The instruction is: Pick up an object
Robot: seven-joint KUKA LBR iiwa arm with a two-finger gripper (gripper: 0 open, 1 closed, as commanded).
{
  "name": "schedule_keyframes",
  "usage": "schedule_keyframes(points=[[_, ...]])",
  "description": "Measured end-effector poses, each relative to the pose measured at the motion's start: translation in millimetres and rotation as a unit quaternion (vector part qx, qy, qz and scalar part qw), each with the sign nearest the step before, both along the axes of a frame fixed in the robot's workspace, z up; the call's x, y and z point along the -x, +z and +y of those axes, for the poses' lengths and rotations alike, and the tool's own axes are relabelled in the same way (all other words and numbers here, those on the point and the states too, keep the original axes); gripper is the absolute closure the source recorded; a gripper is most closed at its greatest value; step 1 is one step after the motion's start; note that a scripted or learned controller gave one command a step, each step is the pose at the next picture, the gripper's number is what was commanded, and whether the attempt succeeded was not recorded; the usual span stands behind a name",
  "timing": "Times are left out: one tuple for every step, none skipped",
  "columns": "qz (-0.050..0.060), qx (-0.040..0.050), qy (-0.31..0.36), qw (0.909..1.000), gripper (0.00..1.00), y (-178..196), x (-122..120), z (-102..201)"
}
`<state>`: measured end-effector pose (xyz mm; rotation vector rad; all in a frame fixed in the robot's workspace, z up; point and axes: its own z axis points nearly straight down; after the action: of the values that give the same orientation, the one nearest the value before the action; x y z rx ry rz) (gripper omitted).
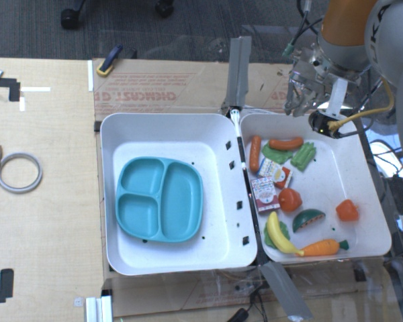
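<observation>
My gripper (297,106) hangs above the far edge of the right bin (369,180), its dark fingers pointing down with nothing visible between them. Just below and left of it lie an orange-red sausage (286,143), a red hot dog (255,154) and green vegetables (303,155). Farther toward the front sit a small snack box (264,189), a red tomato (289,200), a watermelon slice (308,219), an orange fruit (347,210), a banana (279,233) and a carrot (320,248).
The left bin (114,139) holds a teal divided plate (160,199). A metal divider post (239,72) rises between the bins at the back. A tape roll (17,172) lies on the wooden bench at the left. Cables (352,118) trail beside the wrist.
</observation>
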<state>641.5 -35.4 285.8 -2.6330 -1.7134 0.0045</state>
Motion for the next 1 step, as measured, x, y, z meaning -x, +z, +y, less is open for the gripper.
schedule_keyframes(points=[[0.002,0.0016,0.001,1.0,1.0,7.7,-0.2,-0.7]])
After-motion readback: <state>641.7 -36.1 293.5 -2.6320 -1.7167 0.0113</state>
